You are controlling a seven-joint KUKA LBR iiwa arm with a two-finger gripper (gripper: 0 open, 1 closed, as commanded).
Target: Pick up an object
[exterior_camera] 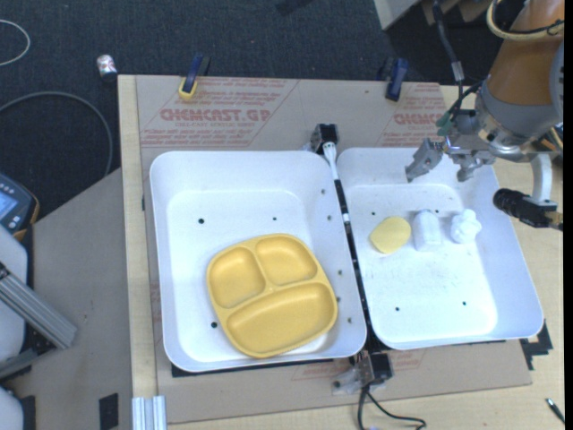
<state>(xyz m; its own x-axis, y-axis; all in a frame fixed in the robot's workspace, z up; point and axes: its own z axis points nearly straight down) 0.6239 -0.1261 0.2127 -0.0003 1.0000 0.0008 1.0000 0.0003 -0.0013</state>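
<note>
I hold the grey two-finger gripper (pixel 443 162) spread wide over the right white bin's (pixel 448 316) far edge, approach stage; next, descend onto the flat yellow disc (pixel 391 235).

Glossy yellow plastic tray (pixel 271 296)

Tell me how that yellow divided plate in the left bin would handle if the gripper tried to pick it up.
The yellow plate looks like moulded plastic, so probably stiff and fairly light. It lies flat and wide in the left bin, so it is unlikely to roll or tip. Its smooth, low rim may slip from the gripper, which would probably need an edge grip.
</note>
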